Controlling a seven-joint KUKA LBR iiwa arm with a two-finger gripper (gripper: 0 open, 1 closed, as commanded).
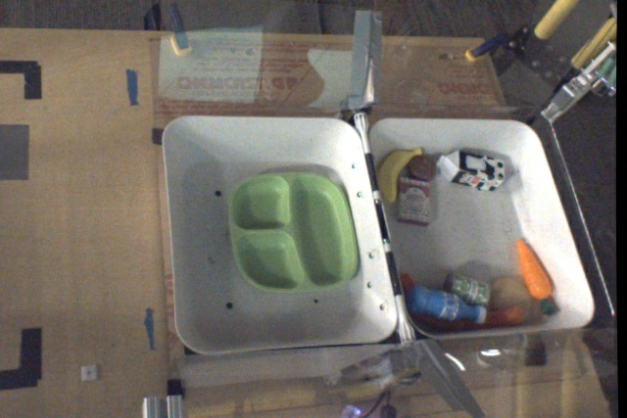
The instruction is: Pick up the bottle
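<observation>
Blue bottle (446, 305) lying on its side at the near edge of the right bin (566, 201), just beside the divider between the bins. Touching it on the far side, a small green can (470, 289); beyond that a brownish round item (509, 292) and an orange carrot (534, 270). Farther back in the same bin: a banana (394, 169), a dark-capped red-labelled jar (416, 190), a black-and-white carton (475, 169). Left of that bin, the other bin (196, 162) with a green divided plate (293, 230). Gripper state: cannot tell.
</observation>
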